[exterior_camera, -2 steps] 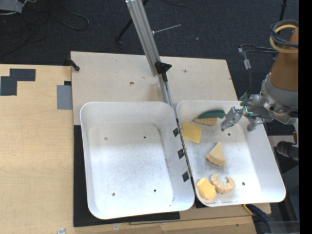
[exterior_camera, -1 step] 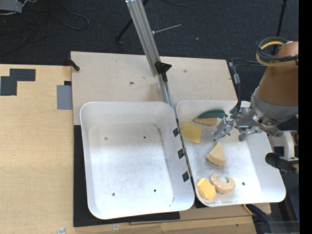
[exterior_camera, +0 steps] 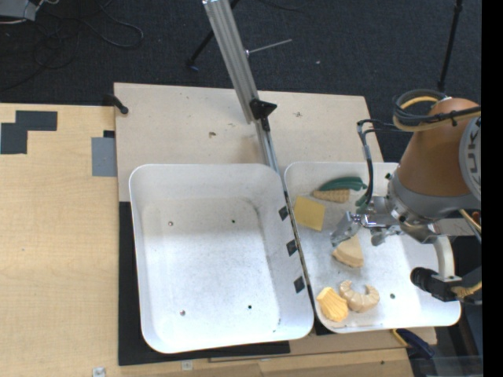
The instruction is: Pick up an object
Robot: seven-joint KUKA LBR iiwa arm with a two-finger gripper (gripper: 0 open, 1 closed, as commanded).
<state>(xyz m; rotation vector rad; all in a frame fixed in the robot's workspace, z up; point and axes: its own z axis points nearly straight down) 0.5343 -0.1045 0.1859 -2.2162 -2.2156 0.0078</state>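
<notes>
Hovering low in the right bin, camera view: gripper sits just above a pale wedge-shaped piece; nothing visibly between its fingers, and whether they are spread or closed, cannot tell. Yellow block lies just left by the divider, green-and-tan item behind, yellow piece and beige curled piece nearer the front rim. Risk: wedge's sloped sides may slip out on closing, or fingers nudge it toward the block and close on nothing.

No text, label or number can be read anywhere.
</notes>
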